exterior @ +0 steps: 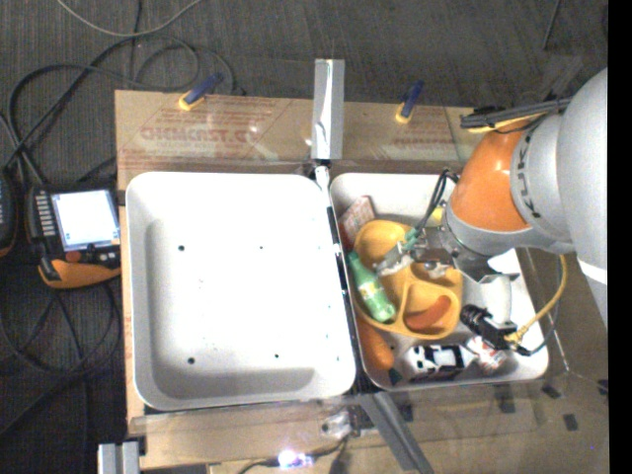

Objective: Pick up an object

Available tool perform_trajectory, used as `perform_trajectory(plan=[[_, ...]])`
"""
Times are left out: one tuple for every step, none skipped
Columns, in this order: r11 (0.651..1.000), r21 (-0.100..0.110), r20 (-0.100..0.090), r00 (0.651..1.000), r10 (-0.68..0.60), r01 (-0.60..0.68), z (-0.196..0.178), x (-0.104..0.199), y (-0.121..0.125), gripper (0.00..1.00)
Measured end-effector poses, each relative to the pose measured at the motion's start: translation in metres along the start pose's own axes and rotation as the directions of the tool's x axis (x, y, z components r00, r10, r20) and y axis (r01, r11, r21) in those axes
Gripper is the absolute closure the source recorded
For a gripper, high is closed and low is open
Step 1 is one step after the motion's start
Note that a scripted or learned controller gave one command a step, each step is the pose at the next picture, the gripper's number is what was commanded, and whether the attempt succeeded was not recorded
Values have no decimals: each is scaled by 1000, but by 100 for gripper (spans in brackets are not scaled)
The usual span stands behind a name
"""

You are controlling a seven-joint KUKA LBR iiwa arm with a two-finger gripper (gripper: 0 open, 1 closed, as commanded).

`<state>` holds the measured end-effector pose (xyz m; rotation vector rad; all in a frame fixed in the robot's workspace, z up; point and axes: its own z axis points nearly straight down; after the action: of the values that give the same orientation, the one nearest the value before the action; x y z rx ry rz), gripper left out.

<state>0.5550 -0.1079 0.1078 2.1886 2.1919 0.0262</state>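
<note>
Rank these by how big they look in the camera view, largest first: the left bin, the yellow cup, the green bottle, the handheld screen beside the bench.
1. Left bin
2. Yellow cup, partly hidden by the arm
3. Handheld screen
4. Green bottle

Cup and handheld screen look close in size, so their order is unsure.

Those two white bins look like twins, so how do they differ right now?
The left bin shows its bare white floor with a few small dark specks, while the right bin is crowded with objects, among them a yellow cup and a green bottle. The robot arm reaches over the right bin, not the left. Both are shallow, white, rounded at the corners and set side by side.
</note>
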Motion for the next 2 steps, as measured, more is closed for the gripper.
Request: perform_trajectory(plan=[[993,22,-18,994,-112,113,16,3,46,0],[994,8,-7,994,-110,111,1,-1,50,100]])
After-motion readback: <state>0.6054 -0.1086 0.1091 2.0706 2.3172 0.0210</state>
